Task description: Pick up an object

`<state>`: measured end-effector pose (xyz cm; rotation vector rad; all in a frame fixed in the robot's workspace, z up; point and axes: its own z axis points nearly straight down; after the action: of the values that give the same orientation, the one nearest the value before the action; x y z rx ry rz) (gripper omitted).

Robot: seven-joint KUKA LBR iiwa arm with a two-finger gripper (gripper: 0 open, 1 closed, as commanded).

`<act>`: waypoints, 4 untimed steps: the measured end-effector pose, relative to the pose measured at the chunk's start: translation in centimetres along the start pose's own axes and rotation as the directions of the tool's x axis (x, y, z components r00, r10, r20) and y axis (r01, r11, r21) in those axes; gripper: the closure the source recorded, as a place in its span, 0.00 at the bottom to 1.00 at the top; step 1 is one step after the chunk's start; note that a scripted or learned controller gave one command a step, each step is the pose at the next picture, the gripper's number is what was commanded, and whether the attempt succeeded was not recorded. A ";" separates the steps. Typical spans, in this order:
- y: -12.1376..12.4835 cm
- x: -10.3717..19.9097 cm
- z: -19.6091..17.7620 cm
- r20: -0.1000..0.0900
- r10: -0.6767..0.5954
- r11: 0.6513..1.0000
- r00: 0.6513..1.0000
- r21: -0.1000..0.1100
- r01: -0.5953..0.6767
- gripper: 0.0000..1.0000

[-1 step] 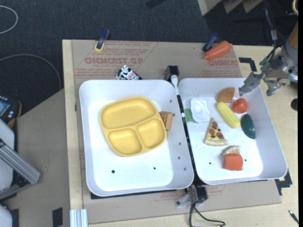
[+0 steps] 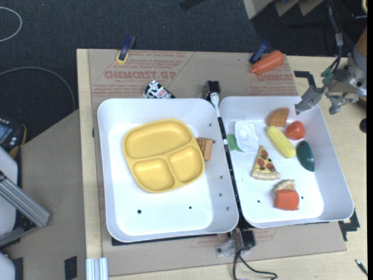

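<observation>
Cables (image 2: pixel 242 255) trail off the bench's near edge, just below the seam where two shallow white bins meet. At the near end of the right bin (image 2: pixel 338 200), an orange block topped with a pale piece (image 2: pixel 287 196) sits at about 6 o'clock in that bin, with a toy pizza slice (image 2: pixel 264 165) just beyond it. Farther back, a dark green toy vegetable (image 2: pixel 305 155) lies at 3 o'clock, a yellow corn cob (image 2: pixel 281 141) beside it, a white toy piece (image 2: pixel 245 135) and a small green strip (image 2: pixel 231 142) toward 9 o'clock. A red toy tomato (image 2: pixel 295 129) and a brown bread roll (image 2: pixel 278 117) occupy the bin's far side, near 1 o'clock. The left bin (image 2: pixel 116 203) holds a yellow divided plate (image 2: pixel 163 154), with a small brown block (image 2: pixel 205 148) touching its 3 o'clock edge. The gripper (image 2: pixel 307 102) hangs over the right bin's far rim, above and just beyond the tomato and roll, nothing visibly between its fingers; whether they are spread or pressed together cannot be made out. Beyond the bins, a black-and-white patterned item (image 2: pixel 156 90), an orange toy carrot (image 2: pixel 268 62) and a yellow-tipped blue clamp (image 2: pixel 124 50) rest on the cardboard sheet (image 2: pixel 186 69).
</observation>
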<state>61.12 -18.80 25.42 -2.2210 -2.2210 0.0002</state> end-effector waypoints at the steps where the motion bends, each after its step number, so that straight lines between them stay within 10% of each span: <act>1: -1.1 0.0 5.2 -0.001 0.000 1.000 1.000 0.005 0.000 0.00; 3: -1.9 0.8 16.3 -0.001 -0.001 1.000 1.000 0.005 0.001 0.00; 4: -1.8 0.7 14.9 0.001 0.000 1.000 1.000 -0.002 0.000 1.00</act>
<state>59.32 -18.05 10.49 -2.2222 -2.2220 -0.0009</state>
